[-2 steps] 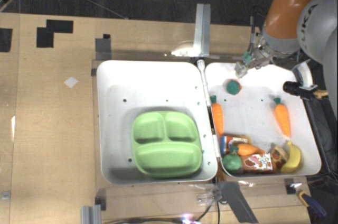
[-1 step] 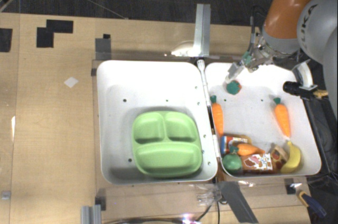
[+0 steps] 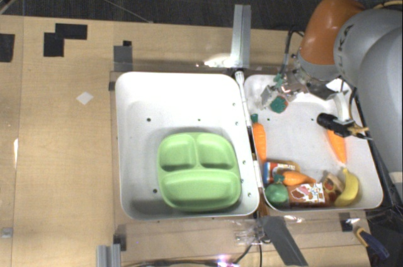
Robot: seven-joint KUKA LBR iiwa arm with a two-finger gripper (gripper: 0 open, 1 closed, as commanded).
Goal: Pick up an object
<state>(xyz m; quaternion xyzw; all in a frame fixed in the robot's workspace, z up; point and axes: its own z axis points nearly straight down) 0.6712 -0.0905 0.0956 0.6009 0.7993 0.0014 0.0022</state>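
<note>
From my feed the tool (image 3: 281, 90) sits low over the right bin's (image 3: 378, 187) far left corner, beside a small teal object (image 3: 278, 105); I cannot tell its state or whether it holds anything. The arm's bulk cuts off the bin's far right. One carrot (image 3: 259, 142) lies along the divider, long axis near-to-far.

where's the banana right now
In the camera view the banana lies in the near right corner of the right bin, just right of a small carton and below a carrot.
</note>
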